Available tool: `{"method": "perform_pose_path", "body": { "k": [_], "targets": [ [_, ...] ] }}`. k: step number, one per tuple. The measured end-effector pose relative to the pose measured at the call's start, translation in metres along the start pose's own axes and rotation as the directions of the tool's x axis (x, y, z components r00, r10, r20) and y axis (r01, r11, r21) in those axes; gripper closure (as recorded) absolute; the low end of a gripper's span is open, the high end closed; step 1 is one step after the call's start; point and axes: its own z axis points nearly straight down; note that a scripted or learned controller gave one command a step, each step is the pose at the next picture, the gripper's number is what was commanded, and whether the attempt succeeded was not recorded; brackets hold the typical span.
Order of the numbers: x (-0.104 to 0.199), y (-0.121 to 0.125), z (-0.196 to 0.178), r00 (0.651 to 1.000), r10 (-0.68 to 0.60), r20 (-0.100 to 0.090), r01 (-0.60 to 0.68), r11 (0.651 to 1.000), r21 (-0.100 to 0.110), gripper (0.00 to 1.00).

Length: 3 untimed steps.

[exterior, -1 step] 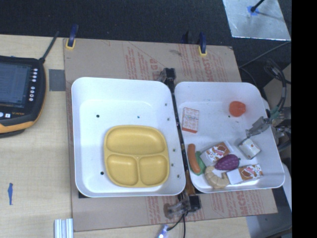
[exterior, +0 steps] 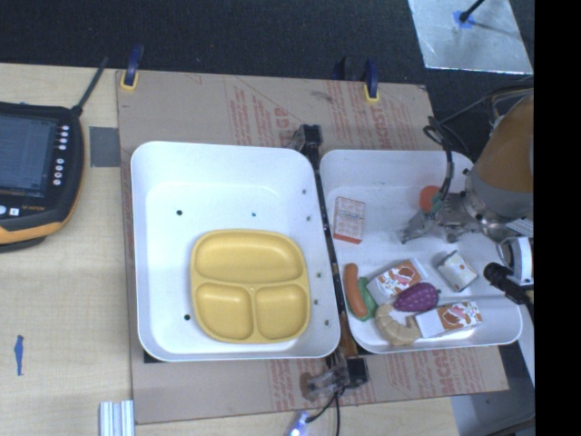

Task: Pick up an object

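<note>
The arm (exterior: 505, 157) is reaching in from the right over the right-hand bin (exterior: 386, 175), and its end effector (exterior: 434, 222) is hanging low above the bin's upper right part, near a small orange-red object (exterior: 429, 194) that is lying just behind it; whether the end effector is open or closed cannot be told from this view, and nothing is visibly being carried. The task therefore appears to be at an early stage: the approach is under way, while the grasp and the lift are both remaining to be done. The candidate objects are all lying in the right-hand bin: a flat pale packet (exterior: 349, 219) near the bin's left wall, a small white box (exterior: 456, 270) just below the end effector, and a crowded cluster along the lower edge made up of an orange carrot-like piece (exterior: 353, 289), a printed carton (exterior: 396, 281), a purple piece (exterior: 418, 297), a tan pastry-like piece (exterior: 392, 326) and a second printed carton (exterior: 457, 316). The cluster's members are touching or overlapping, so a pick there is likely to be hindered by neighbours, whereas the white box and the packet are lying apart. The left-hand bin (exterior: 163, 198) is holding a yellow divided tray (exterior: 251, 284), well apart from the arm. On the tabletop (exterior: 64, 298) at far left a control pendant (exterior: 36, 175) is resting, clear of the working area.
</note>
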Motion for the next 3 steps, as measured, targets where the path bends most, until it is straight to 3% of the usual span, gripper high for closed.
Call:
{"method": "perform_pose_path", "body": {
  "k": [1, 2, 3],
  "targets": [
    [-0.015, 0.079, -0.002, 1.0, 0.002, -0.001, -0.002, 1.0, -0.003, 0.0],
    [-0.016, 0.079, -0.012, 1.0, -0.003, -0.001, 0.003, 1.0, -0.002, 1.0],
    [0.047, 0.079, -0.025, 1.0, 0.0, -0.001, 0.0, 1.0, -0.001, 1.0]
  ]
}}
